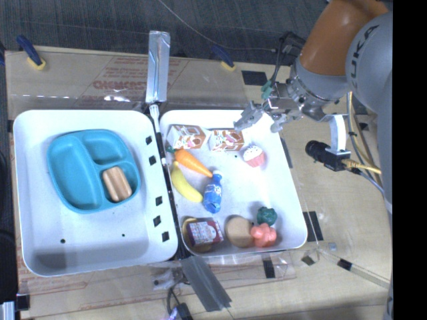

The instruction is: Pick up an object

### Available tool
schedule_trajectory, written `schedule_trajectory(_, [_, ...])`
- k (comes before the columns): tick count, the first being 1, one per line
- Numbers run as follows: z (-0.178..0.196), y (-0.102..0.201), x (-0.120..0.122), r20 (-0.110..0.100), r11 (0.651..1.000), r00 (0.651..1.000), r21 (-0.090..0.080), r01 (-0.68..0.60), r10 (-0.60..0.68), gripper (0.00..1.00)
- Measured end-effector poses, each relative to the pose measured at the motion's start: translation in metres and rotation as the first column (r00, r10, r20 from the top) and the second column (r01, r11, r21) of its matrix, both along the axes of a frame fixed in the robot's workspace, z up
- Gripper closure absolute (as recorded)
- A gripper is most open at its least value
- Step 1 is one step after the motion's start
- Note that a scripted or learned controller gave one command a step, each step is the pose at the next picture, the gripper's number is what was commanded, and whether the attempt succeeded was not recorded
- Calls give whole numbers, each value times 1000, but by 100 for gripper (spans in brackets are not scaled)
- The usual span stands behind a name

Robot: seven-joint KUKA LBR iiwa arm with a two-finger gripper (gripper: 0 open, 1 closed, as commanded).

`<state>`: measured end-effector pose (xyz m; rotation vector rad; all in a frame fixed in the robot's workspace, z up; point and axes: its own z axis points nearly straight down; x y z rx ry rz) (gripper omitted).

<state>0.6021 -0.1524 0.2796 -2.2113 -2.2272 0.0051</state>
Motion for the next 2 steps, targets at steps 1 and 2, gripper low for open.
schedule_trajectory(1, [-118,-11,-22,-9,999,999,2,-46,46,0])
schedule_trajectory(2, [-189,37,-55,0,1000,1000,1,-20,20,0])
